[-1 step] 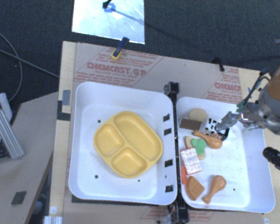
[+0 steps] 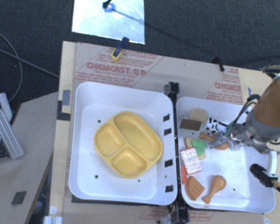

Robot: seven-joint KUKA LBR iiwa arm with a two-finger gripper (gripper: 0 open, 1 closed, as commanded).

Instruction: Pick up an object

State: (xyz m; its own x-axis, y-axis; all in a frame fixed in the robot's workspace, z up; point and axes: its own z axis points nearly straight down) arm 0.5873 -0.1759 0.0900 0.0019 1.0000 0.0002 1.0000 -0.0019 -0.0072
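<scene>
Both white bins (image 2: 83, 143) look like smooth, slightly glossy plastic. The yellow divided tray (image 2: 128, 144) has a matt plastic sheen. Under the bins lies a printed brown cardboard sheet (image 2: 150, 70), dull and flat. The toy drumstick (image 2: 215, 187) appears smooth plastic.

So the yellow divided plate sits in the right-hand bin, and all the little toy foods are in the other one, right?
Not quite. The camera view shows the yellow divided plate in the left-hand bin, not the right. The toy foods, such as the drumstick, are in the other one, the right-hand bin, where the gripper is reaching.
</scene>
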